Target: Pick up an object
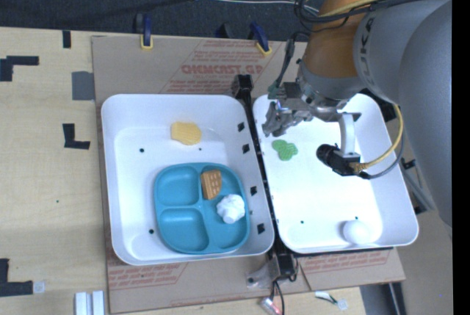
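My gripper (pixel 276 123) hangs over the upper left part of the right bin (pixel 382 233), its fingers pointing down. A small green object (pixel 285 150) lies on the bin floor just below and to the right of the fingertips, apart from them. A white ball (pixel 359 231) rests near the right bin's front edge. In the left bin (pixel 121 159) lies a yellow piece (pixel 186 133). A blue divided tray (pixel 183 225) there carries a brown waffle-like piece (pixel 211 183) and a white lump (pixel 231 208). Nothing shows between the fingers.
The arm's grey body and orange band (pixel 345 1) cover the right bin's upper right. A black cable part (pixel 336 158) hangs over the bin's middle. The rim between the bins (pixel 258 174) runs just left of the gripper. Cardboard lies under both bins.
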